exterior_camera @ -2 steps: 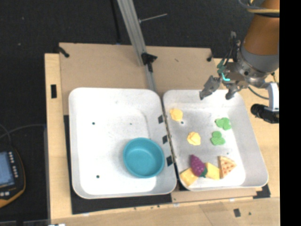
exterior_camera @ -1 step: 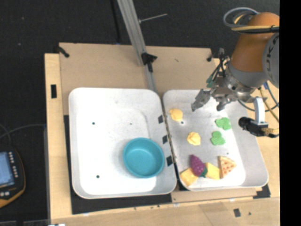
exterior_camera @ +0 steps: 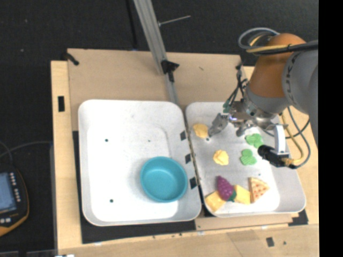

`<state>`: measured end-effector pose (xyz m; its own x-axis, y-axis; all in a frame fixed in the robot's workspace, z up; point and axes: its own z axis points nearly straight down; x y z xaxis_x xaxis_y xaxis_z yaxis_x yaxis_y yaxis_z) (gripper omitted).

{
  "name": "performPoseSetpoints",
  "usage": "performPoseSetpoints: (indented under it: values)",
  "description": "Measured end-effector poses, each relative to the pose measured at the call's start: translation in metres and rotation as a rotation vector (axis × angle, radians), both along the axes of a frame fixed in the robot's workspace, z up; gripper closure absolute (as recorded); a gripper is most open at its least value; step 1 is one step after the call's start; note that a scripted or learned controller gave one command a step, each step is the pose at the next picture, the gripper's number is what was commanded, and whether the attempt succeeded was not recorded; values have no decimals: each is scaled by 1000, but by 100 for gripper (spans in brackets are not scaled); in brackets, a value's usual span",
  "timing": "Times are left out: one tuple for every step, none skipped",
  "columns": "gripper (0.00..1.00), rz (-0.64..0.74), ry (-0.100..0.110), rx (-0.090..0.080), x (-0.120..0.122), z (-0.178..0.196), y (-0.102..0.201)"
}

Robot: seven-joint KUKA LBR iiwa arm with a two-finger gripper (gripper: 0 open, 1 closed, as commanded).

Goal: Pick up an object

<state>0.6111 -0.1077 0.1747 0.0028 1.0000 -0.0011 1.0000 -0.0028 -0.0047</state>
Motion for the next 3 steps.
performPoseSetpoints:
  values:
    - [0, 0, 0, 0, 1, -59, 7]
    - [100, -5, -8, 1, 3, -44, 6]
    - [100, 1, -13, -1, 10, 19, 0]
